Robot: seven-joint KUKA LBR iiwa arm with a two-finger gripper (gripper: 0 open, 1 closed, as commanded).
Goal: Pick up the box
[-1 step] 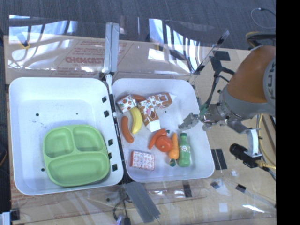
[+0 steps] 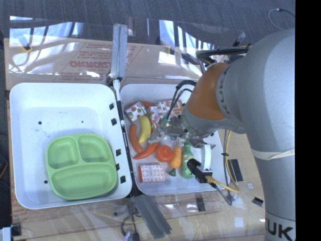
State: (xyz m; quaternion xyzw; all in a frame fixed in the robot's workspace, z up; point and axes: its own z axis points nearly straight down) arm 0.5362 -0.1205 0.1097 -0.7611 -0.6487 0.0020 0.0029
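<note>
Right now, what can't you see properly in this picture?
- Pincer, camera view: tucked under the arm's wrist, so I cannot tell how it stands.
- Boxes at the right bin's far end: partly covered by the arm and a banana.
- Printing on the small box near the front: too small to read.

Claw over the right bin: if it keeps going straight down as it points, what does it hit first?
Probably the tomato or the banana, which lie just under the claw. Depth is unclear from this slant, so that is a guess.
</note>
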